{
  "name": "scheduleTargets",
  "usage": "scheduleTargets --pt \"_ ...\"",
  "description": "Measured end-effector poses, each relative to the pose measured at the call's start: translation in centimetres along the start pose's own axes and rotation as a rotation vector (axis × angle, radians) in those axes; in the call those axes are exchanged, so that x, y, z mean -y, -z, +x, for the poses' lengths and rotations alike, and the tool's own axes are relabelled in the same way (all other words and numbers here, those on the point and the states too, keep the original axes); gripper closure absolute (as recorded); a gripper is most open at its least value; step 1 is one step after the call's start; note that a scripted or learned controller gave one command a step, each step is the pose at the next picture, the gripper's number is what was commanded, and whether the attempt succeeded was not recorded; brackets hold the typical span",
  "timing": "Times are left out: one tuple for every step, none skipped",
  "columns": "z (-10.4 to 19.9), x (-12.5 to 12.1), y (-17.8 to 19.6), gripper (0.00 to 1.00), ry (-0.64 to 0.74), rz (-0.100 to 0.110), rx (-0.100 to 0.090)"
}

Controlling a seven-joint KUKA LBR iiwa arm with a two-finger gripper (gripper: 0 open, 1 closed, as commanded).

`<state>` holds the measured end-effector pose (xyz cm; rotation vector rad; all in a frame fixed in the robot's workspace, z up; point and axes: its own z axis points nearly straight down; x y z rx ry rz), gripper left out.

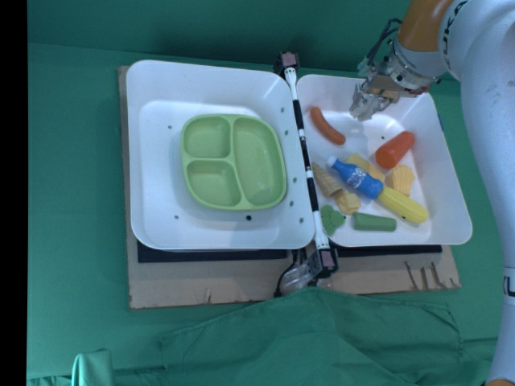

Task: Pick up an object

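Nothing lifted yet. Gripper [364, 104] hovered over right bin [451, 207] near sausage [327, 125]; state of fingers could not be told. Carrot [394, 149], bottle [356, 178], corn [402, 206] untouched; grasp remained.

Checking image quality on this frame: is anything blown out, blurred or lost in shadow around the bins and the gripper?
Camera view: even, soft light; the right bin and left bin read bright white but keep their rims; the green plate and blue bottle are sharp; the gripper is slightly soft, its fingers hard to resolve; only faint shadows under the toys; the arm's upper casing is glossy with mild glare.
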<state>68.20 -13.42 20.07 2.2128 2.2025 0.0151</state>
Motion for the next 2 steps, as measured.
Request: scheduleTargets --pt "0.1 0.2 6.6 1.0 0.002 0.007 -0.004" --pt "-0.3 0.2 13.4 1.0 0.002 0.008 -0.004"
